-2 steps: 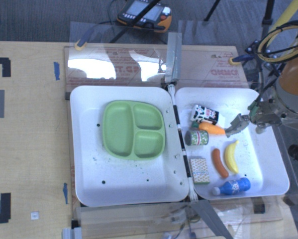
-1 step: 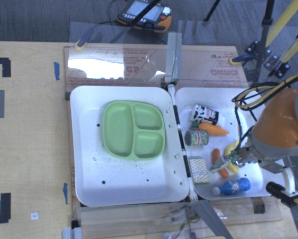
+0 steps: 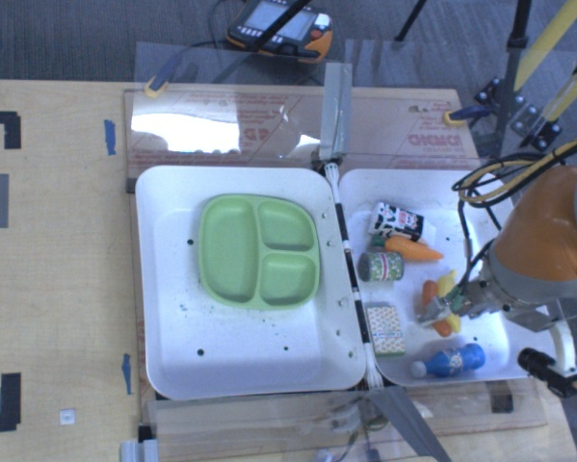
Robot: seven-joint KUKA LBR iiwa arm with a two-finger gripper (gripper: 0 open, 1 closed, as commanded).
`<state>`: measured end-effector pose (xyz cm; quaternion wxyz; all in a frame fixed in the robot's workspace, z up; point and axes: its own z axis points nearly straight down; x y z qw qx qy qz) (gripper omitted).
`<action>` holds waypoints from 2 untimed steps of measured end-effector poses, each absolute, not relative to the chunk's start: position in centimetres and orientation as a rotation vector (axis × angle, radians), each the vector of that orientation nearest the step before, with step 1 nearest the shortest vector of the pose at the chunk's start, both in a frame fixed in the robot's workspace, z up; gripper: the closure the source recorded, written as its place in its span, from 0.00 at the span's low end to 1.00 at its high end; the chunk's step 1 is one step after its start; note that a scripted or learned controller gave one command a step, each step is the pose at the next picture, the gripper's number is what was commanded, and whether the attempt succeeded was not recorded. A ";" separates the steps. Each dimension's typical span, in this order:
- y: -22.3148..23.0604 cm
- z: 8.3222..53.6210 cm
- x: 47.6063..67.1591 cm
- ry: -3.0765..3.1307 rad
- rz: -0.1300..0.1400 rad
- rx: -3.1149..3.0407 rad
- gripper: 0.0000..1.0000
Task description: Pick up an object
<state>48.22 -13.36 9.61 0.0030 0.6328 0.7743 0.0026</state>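
- Two white bins side by side on worktop (image 3: 47,258): left bin (image 3: 163,335) with green divided tray (image 3: 259,250), bare floor all round it.
- Right bin (image 3: 481,373) crowded: carrot (image 3: 415,249), black-and-white carton (image 3: 396,221), can (image 3: 382,266), patterned packet (image 3: 385,327), blue bottle (image 3: 450,361) near front wall.
- Tool (image 3: 449,306) low among small yellow and orange pieces (image 3: 445,285) right of centre; open or closed: cannot tell.

Tray (image 3: 259,251) in left bin (image 3: 163,287) – bottle (image 3: 450,361), carton (image 3: 397,221) in right bin (image 3: 481,378)
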 end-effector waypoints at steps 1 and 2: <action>-12.0 8.7 52.0 2.254 0.004 2.180 1.00; -6.0 18.4 54.7 2.450 0.000 1.968 1.00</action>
